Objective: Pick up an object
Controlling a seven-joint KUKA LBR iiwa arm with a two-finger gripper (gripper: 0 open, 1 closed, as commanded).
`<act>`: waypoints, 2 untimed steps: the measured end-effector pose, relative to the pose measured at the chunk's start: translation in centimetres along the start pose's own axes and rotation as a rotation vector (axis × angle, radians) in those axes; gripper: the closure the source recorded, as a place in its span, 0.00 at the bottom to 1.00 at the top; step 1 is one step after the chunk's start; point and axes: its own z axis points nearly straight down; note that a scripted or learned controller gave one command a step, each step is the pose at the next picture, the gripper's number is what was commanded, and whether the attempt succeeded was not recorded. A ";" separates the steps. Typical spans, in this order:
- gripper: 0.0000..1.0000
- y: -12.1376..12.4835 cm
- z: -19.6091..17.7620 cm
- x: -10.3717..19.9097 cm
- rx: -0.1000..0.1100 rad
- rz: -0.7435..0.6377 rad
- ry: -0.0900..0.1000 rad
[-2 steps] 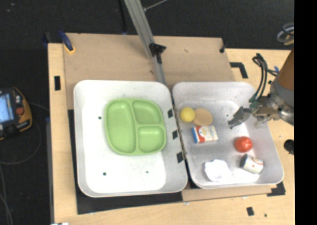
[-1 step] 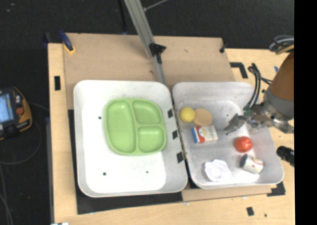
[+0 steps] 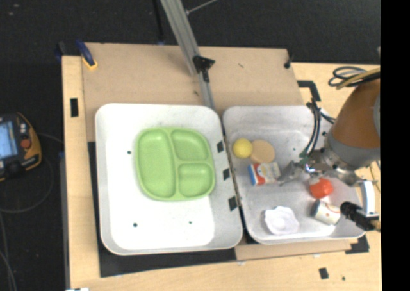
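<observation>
Two white bins lie side by side; the left bin [image 3: 115, 219] bears a green divided tray [image 3: 174, 163]. My gripper [image 3: 289, 172] hangs in the right bin [image 3: 269, 120] near a red-and-white carton [image 3: 262, 174]; how wide it stands, I cannot tell.

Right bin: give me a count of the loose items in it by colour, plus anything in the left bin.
Yellow: 1, the ball
Tan: 1, the round disc
Red and white: 1, the small carton
Orange-red: 1, the small piece
White: 2, the crumpled lump and the small cup
Green: 1, the divided tray in the left bin
Total: 7
</observation>
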 end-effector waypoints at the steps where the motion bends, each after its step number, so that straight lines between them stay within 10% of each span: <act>1: 1.00 0.2 -1.5 -0.1 -0.008 0.003 -0.001; 2: 1.00 1.2 -7.0 -0.7 -0.010 -0.003 -0.002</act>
